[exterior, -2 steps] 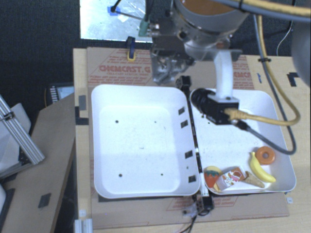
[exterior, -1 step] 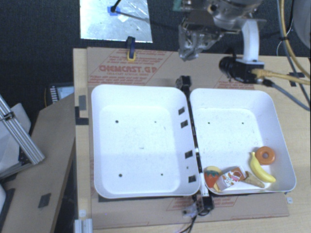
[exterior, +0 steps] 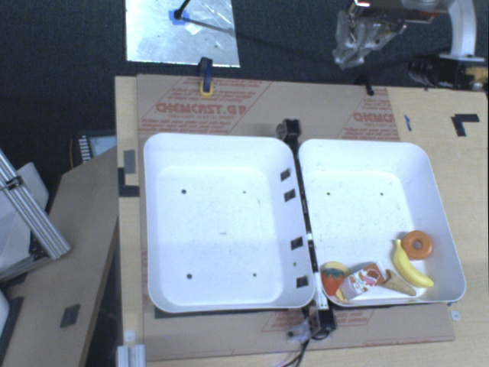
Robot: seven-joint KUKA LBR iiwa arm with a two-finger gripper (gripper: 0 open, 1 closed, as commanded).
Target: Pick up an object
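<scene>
Several small items lie in the near right corner of the right bin (exterior: 367, 167): a yellow banana (exterior: 408, 267), an orange ring-shaped piece (exterior: 417, 244) at the banana's far end, a red and orange fruit-like piece (exterior: 333, 277), a white and red packet (exterior: 364, 280) and a tan wedge (exterior: 399, 284). My gripper (exterior: 353, 50) hangs high at the top of the view, beyond the far edge of the right bin, well away from the items. Nothing shows between its fingers.
The left bin (exterior: 221, 220) sits beside the right one, with black clips (exterior: 290, 196) along the shared rim. Both rest on a cardboard sheet (exterior: 252, 109). A shiny metal plate (exterior: 182, 20) lies beyond the bench. An aluminium rail (exterior: 30, 212) leans at the left.
</scene>
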